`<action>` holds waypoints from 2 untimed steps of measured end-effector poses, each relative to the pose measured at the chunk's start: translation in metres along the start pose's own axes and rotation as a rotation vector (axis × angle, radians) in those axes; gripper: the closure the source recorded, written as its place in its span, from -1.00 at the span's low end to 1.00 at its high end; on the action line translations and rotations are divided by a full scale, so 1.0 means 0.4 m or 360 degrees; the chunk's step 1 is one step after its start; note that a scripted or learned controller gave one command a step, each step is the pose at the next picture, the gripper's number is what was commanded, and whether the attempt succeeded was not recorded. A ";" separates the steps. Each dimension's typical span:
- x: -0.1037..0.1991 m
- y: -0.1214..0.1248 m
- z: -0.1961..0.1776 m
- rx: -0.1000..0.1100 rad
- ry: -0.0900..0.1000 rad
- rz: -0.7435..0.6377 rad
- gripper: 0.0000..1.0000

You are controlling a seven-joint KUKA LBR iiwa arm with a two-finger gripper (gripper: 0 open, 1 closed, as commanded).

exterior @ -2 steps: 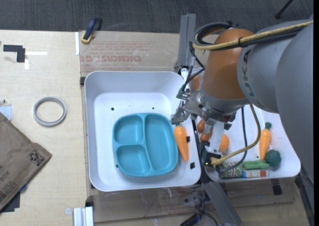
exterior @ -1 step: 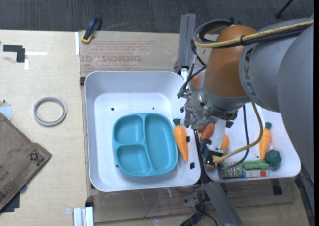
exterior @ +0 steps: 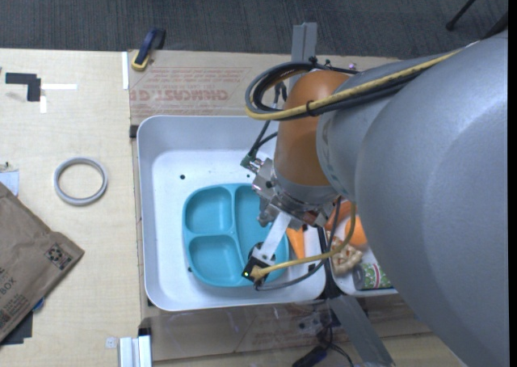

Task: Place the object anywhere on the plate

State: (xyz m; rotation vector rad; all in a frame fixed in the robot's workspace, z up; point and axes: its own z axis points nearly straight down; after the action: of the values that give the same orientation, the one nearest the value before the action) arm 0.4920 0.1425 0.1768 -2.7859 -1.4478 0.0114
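Observation:
A blue plate [exterior: 212, 232] with three compartments lies in the left white bin [exterior: 149, 196], towards its front right. My gripper [exterior: 271, 216] hangs over the plate's right edge, beneath the orange band of the wrist. The arm hides the plate's right compartment and most of the right bin. In the right bin, just right of the wrist, I see an orange object [exterior: 353, 224], a tan lumpy piece [exterior: 347, 258] and a green and white packet [exterior: 373, 276]. I see nothing lying on the visible parts of the plate.
A roll of tape [exterior: 81, 180] and a brown paper bag [exterior: 28, 260] lie on the bench to the left. Behind the bin are a cardboard sheet [exterior: 194, 86] and a blue and yellow tool [exterior: 148, 48].

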 end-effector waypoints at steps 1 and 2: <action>-0.100 0.179 -0.077 -0.0005 0.0001 0.0114 1.00; 0.021 0.136 0.088 -0.0001 0.0000 -0.0058 1.00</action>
State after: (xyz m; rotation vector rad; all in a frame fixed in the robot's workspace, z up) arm 0.5412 0.1179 0.1413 -2.7594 -1.4989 0.0111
